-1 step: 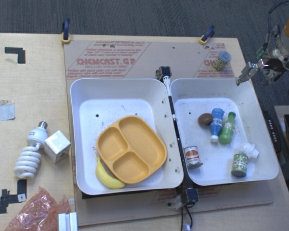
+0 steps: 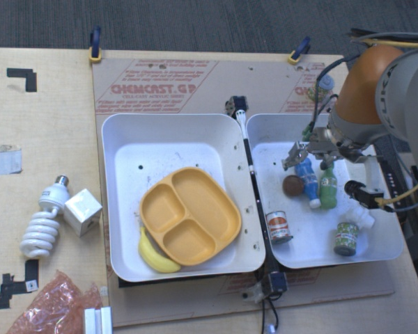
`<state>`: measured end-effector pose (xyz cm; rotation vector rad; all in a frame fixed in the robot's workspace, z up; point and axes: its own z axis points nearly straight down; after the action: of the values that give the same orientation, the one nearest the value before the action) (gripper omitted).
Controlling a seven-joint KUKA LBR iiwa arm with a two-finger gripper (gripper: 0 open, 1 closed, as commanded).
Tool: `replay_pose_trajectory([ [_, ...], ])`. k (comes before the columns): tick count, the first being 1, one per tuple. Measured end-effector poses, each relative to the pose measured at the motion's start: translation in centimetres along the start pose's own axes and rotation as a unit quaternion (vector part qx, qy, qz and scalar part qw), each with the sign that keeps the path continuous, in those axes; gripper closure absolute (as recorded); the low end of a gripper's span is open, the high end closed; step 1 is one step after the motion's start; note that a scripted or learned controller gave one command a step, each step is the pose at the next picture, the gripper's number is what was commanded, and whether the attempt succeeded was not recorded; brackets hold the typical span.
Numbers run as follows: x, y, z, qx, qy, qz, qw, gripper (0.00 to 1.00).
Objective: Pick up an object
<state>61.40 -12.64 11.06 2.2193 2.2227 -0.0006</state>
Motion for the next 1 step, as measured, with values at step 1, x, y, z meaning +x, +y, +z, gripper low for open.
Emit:
replay_pose_trajectory([
  [1,1.09,-11.07,1.82,0.0,0.0,0.002,1.0,0.0],
])
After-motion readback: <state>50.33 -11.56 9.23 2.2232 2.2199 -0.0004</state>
